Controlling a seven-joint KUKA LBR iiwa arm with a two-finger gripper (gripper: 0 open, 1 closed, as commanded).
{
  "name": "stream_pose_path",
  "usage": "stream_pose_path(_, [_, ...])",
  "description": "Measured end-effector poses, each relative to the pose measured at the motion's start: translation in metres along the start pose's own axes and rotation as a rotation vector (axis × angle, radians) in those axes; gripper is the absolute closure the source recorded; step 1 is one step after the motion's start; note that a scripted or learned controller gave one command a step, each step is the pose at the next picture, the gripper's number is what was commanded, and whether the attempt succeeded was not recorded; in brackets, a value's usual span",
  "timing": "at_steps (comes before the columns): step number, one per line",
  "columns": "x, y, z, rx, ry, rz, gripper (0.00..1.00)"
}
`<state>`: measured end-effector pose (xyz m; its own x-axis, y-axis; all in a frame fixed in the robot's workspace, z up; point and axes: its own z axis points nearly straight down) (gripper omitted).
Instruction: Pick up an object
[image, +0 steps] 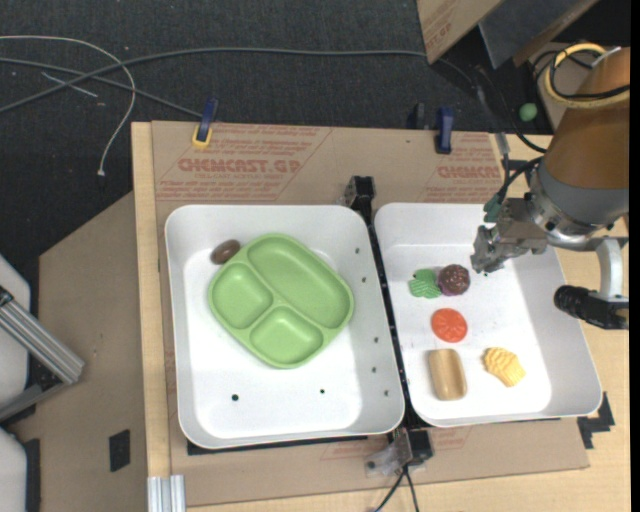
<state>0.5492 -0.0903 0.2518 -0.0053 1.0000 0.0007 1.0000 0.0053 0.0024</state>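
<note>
My gripper (487, 258) hangs over the right bin (520, 405), just right of and slightly above a dark maroon ball-like piece (455, 279). A green leafy piece (425, 285) lies touching the maroon one on its left. Below them sit a red round piece (449, 325), a tan bread-like piece (447, 373) and a yellow piece (504, 366). Nothing shows between the fingers.
The left bin (200, 400) holds a green divided plate (281, 299) and a small brown piece (225, 252) at its upper left. A black divider runs between the bins. The arm's body fills the upper right. Cables lie on the dark floor behind.
</note>
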Motion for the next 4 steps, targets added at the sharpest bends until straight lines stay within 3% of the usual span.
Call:
stream_pose_path(2, [0.080,0.030,0.018,0.001,-0.001,0.002,1.00])
stream_pose_path(3, [0.135,0.039,0.019,0.001,0.002,-0.001,1.00])
stream_pose_path(4, [0.181,0.069,0.030,-0.001,0.000,0.001,1.00])
